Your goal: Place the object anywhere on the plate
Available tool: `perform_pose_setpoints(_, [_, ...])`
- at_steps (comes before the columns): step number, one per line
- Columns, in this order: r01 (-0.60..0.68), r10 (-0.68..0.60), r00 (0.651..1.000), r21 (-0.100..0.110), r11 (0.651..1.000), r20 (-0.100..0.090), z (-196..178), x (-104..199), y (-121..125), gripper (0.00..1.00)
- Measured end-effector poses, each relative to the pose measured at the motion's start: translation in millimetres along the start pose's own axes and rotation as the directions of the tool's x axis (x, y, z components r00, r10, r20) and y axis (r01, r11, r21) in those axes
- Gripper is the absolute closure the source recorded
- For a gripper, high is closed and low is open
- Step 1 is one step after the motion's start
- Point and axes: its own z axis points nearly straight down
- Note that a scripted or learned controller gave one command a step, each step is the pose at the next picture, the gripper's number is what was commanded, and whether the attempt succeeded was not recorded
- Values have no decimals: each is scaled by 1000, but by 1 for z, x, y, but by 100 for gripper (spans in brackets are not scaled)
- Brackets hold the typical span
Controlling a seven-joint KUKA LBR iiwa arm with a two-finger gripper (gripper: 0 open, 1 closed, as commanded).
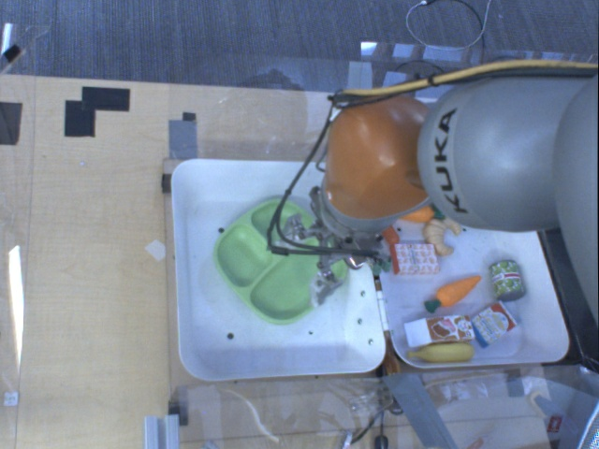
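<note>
One fixed camera looks down slantwise on both white bins (281, 363), arm (505, 148) entering right.

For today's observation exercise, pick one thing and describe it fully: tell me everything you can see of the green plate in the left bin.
The green plate is light green, looks like smooth plastic, and is moulded into separate compartments with raised dividers between them. It lies flat on the floor of the left white bin, towards the bin's middle and right. The gripper and the arm's wrist hang over its right side and hide that part. The compartments that show hold nothing. Whether the gripper touches the plate cannot be told.
</note>
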Motion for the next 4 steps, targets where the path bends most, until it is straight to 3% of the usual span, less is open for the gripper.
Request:
perform_pose_setpoints(1, [-35,35,999,0,999,4,-25,-68,9,0])
perform_pose_setpoints(2, [-34,34,999,0,999,16,-38,-71,9,100])
perform_pose_setpoints(3, [-204,204,979,0,979,5,-90,-93,6,100])
perform_pose_setpoints(4, [-382,382,924,0,924,-1,-35,-37,32,100])
